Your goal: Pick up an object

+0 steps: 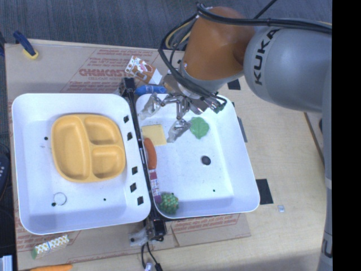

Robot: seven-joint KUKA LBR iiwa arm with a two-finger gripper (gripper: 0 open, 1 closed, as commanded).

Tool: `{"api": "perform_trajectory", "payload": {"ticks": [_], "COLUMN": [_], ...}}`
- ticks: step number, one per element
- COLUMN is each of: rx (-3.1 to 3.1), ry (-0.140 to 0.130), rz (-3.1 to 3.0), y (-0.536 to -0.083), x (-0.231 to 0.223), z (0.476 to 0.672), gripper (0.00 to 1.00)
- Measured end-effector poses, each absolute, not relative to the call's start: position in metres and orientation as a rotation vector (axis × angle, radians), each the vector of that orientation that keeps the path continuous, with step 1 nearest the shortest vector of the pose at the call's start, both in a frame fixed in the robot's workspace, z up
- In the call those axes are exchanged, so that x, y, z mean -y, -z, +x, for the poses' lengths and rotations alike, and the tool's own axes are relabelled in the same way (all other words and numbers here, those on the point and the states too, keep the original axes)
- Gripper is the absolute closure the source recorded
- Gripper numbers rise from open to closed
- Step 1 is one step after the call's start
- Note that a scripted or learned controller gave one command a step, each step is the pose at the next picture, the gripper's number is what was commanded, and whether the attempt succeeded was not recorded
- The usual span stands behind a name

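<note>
Green leafy piece lies on the right bin floor just right of the gripper. Fingers spread, nothing between them. Yellow block sits directly below. Pick judged not yet made; descent, closing, lift remain.

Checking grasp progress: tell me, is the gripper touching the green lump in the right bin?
Cannot tell. In the camera view the gripper sits right beside the green lump, with no plain gap or contact.

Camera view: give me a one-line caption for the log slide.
KUKA arm's gripper hangs over the right bin among yellow block, green lump and orange piece; yellow divided tray lies in the left bin.
</note>
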State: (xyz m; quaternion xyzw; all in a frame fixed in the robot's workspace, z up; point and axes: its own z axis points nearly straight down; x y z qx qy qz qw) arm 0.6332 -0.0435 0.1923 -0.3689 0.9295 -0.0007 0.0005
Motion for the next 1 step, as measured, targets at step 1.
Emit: {"api": "perform_trajectory", "payload": {"ticks": [1], "rx": [-2.678], "ry": [0.001], "rz": [-1.638], "y": [-0.1925], "x": [0.0314], "z": [0.657], "gripper": [0.0]}}
